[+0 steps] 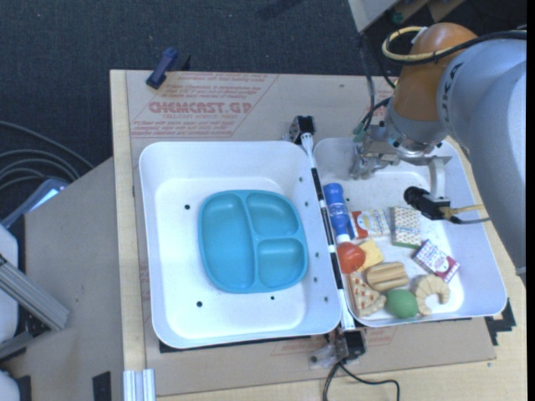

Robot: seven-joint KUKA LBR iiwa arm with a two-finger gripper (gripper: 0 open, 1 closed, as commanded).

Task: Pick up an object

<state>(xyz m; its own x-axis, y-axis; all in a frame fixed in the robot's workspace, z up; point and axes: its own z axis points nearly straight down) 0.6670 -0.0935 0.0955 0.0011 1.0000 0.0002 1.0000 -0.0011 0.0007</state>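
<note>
Grey arm (485, 82) reaching from right, wrist angled down-left.

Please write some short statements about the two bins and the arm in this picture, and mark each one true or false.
1. The light blue plastic plate with three compartments lies in the left white bin. True.
2. The blue and white tube lies on that plate. False: it lies in the right white bin, along its left wall.
3. The gripper is above the far end of the right bin. True.
4. The round green toy is at the far end of the right bin. False: it is at the near end, beside the toy croissant.
</note>
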